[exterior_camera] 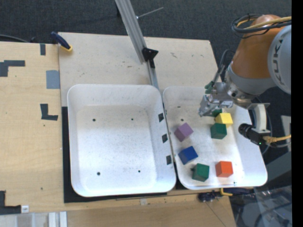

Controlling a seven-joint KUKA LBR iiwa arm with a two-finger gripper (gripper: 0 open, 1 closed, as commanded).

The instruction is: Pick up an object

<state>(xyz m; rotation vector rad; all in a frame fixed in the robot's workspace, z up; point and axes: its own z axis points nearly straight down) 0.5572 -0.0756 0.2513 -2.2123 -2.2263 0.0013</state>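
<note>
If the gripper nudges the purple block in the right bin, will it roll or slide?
The small purple cube-shaped block has flat faces, so it would probably slide or pivot rather than roll. It looks rigid and likely light. Nothing touches it, so it should move freely across the right white bin.

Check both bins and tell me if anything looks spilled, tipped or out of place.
Nothing stands out. All six blocks sit inside the right bin: purple, blue, two green, yellow and orange. None has spilled onto the bench. The gripper is over the right bin's far part, beside the yellow block.
</note>
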